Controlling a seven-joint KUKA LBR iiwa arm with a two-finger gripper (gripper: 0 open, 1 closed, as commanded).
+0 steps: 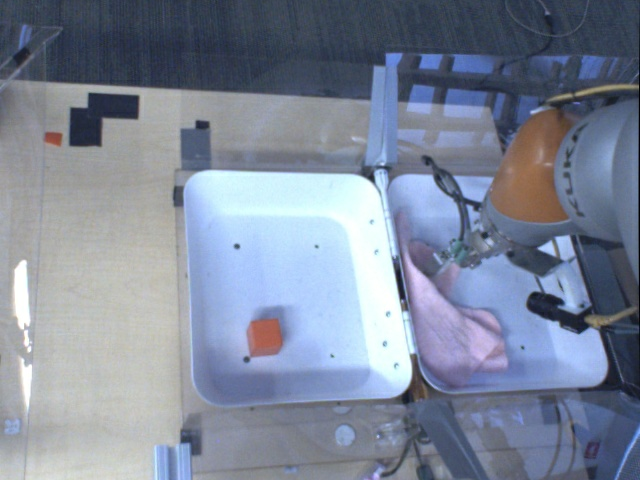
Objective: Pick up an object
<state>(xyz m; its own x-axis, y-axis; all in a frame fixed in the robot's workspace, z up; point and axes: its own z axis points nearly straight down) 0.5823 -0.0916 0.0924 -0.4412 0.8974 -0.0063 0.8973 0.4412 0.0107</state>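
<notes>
Grey-and-orange arm's end effector [455, 255] sits low over the upper end of the crumpled pink cloth [450, 323], which trails away toward the right-hand white bin's [590, 368] near edge; finger state unclear.

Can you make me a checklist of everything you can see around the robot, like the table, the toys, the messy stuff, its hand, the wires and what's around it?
Surface: light wooden bench bearing two shallow white bins, left bin and right bin, side by side.
Job's things: orange block in the left bin, near its front; pink cloth, crumpled, along the right bin's left side.
Clutter: black marker shapes and a small orange square on the bench, far left.
End effector: end effector low in the right bin, at the cloth's upper edge; grasp not clear.
Cables: thin cable loop on the floor; black wires by the wrist.
Surroundings: dark carpet behind the bench.
</notes>
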